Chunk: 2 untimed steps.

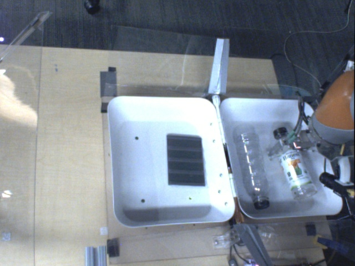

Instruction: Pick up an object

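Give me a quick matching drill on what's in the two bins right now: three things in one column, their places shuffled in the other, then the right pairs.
Things:
1. dark ribbed rectangular object
2. clear unlabelled bottle
3. bottle with a green and white label

Places:
A. right bin, lying lengthwise on its left side, dark cap toward the near edge
B. left bin, lying flat near the middle
C. right bin, on its right side, next to the arm

Pairs: 1-B, 2-A, 3-C

Clear, seemingly plastic bottles (pixel 250 170) in glossy white bins (pixel 127 148); pale wood bench (pixel 66 148).
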Each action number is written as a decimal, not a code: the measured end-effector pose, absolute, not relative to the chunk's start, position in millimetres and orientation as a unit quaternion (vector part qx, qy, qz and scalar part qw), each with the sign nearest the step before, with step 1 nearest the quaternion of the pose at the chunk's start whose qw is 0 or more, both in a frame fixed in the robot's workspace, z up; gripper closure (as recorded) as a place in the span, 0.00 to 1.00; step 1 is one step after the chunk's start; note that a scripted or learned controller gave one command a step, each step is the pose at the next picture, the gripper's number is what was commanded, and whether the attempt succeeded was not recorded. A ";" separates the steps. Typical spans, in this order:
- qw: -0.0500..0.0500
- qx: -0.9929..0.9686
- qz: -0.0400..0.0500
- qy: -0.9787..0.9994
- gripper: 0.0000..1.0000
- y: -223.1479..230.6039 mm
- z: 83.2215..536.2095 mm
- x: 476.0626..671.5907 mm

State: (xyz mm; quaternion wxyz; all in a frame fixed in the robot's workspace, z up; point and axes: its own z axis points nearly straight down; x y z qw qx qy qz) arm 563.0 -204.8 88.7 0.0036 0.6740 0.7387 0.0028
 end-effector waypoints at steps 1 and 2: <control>0.004 0.673 0.003 0.740 0.00 -205.5 88.5 567.1; -0.001 0.698 -0.001 0.716 0.00 -205.1 92.1 625.0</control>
